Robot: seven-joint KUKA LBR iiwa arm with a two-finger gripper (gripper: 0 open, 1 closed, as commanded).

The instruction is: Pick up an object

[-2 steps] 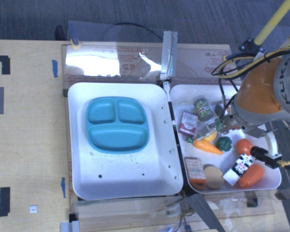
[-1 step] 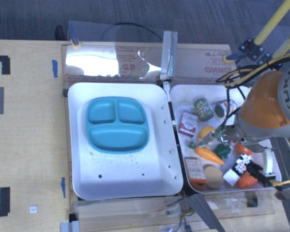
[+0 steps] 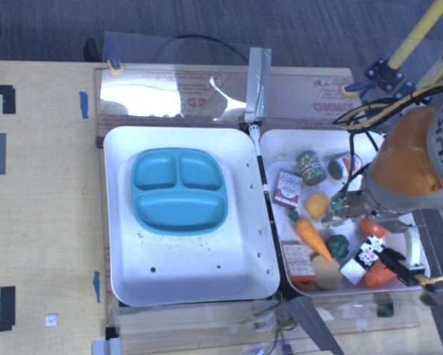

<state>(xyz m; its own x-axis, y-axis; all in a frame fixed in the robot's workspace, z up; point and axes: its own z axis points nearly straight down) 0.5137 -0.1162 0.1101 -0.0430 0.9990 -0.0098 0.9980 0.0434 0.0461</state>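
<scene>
The table (image 3: 36, 220) is a pale wood-coloured surface with black angular marks along its left side, a grey square near the left edge and short strips of blue tape. On it sit 2 shallow white bins side by side, their inner rims touching. The left bin (image 3: 188, 272) is the larger in view and lies near the table's middle; the right bin (image 3: 280, 145) lies at the table's right end. Behind both bins, a clear plastic sheet (image 3: 169, 95) and a brown cardboard panel (image 3: 310, 95) rest flat along the table's far edge.
</scene>
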